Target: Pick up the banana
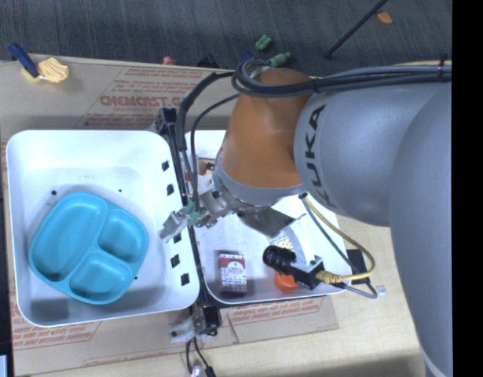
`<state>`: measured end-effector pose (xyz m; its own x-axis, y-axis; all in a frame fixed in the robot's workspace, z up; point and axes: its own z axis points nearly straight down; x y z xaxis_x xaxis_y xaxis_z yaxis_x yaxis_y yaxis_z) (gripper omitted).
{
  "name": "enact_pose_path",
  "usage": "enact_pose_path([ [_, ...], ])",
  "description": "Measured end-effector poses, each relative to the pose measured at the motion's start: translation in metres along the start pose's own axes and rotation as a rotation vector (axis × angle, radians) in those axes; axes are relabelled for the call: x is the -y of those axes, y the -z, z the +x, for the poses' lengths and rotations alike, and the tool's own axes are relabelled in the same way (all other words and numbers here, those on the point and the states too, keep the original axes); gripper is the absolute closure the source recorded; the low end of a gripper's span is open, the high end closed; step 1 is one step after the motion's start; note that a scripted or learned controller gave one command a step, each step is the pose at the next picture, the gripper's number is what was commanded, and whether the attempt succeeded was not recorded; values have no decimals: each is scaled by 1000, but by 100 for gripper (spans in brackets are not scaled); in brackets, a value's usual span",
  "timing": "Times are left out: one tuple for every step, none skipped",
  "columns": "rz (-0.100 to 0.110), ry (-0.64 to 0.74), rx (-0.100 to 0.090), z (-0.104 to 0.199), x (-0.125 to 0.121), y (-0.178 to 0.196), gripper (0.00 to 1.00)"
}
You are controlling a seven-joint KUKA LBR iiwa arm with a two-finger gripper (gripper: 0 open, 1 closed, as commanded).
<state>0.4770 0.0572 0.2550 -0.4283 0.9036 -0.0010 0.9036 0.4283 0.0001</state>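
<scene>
One by one, going through the containers first. Seeing two shallow white bins side by side on the cardboard-covered bench: counting one left bin and one right bin. Finding in the left bin a single blue tray, divided into three compartments, lying flat toward the lower left corner of the view. Finding the right bin mostly covered by the grey arm and its orange band, reaching in from the right. Making out on the bare floor of that bin one small dark red box, lying near the lower wall, and one small orange thing a little to the right, apart from the box. Noticing also one dark, speckled thing just above the orange one, partly tucked under the arm. Spotting the gripper hanging over the wall between the two bins, roughly halfway along; not being able to tell its degree of opening, nor any hold on a thing. Not being able to place the banana for certain: catching just one sliver of yellow in the upper left part of the right bin, tight against the orange band, too small to name. Counting, outside the bins, one yellow-and-blue thing resting on the bench's upper left corner.
</scene>
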Motion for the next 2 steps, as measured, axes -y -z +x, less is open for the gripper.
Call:
enact_pose_path([
  [1, -89, -2, 80, -48, 78, 0],
  [5, -82, -2, 80, -48, 88, 100],
])
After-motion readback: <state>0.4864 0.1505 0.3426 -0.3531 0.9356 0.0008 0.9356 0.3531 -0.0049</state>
